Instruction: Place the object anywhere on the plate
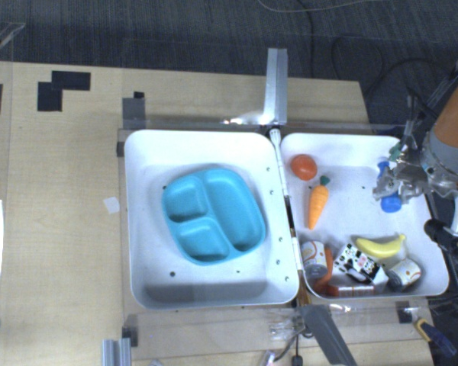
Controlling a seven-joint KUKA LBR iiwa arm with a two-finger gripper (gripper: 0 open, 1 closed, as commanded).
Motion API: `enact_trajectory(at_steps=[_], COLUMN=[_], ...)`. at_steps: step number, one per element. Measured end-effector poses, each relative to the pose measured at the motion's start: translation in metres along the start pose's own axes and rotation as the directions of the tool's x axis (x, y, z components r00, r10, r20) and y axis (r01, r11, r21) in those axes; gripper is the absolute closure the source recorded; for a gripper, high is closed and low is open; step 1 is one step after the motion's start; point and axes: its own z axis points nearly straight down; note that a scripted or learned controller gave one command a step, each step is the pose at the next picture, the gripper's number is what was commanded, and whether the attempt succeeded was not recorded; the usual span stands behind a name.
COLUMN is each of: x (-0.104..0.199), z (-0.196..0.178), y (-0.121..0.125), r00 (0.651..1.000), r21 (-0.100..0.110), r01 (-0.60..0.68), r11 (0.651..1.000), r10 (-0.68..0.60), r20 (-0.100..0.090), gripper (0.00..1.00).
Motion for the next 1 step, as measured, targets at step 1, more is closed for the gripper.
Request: enact_trajectory(at_steps=[1], x=[0.0979], z=[0.0147], y=[-0.0122], r00=[0.999], r21=[0.001], r01=[-0.033], r11=[0.999], r10=[0.033], r20=[-0.002], gripper=[1.0])
